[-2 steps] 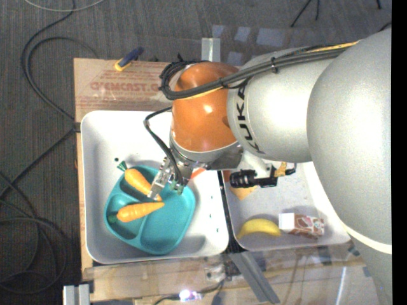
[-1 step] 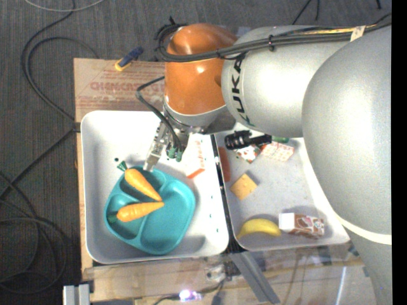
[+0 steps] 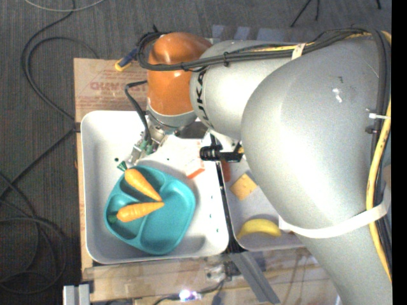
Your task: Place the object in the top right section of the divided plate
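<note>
Left bin (image 3: 95, 234): holds the teal divided plate (image 3: 172, 224), toward the bin's near side.
Upper carrot (image 3: 142, 183): lies on the plate's upper part, long axis slanting from upper left to lower right, its upper-left end just under the gripper.
Lower carrot (image 3: 139, 211): lies across the plate's middle, nearly level, thin tip toward the right.
Gripper (image 3: 131, 161): just above the upper carrot's end; fingers' state cannot be told.
Right bin (image 3: 236, 237): holds a banana (image 3: 259, 228) and a tan block (image 3: 243, 187).
</note>
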Robot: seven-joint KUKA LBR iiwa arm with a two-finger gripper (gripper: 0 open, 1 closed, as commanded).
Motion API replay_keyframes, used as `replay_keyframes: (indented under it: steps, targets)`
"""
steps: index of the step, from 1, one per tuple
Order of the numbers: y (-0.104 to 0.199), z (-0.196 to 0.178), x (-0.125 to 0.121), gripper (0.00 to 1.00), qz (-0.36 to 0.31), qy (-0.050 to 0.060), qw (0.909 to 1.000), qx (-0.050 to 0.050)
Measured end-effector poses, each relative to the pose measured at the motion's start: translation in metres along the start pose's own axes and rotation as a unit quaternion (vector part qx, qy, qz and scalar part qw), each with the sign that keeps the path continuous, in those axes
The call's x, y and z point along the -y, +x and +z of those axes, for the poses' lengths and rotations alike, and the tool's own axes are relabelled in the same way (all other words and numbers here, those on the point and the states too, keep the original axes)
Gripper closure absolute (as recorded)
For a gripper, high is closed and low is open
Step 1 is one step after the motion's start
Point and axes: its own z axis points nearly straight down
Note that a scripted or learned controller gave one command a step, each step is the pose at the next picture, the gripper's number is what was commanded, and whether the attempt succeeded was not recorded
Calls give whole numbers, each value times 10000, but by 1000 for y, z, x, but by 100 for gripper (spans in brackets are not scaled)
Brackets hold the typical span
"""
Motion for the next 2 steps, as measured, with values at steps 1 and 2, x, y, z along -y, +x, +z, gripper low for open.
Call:
replay_keyframes:
  steps: [1, 2]
  targets:
    - [42, 1, 24, 100, 2745, 18, 9616, 1]
    - [-23, -18, 67, 100, 1061, 16, 9944, 7]
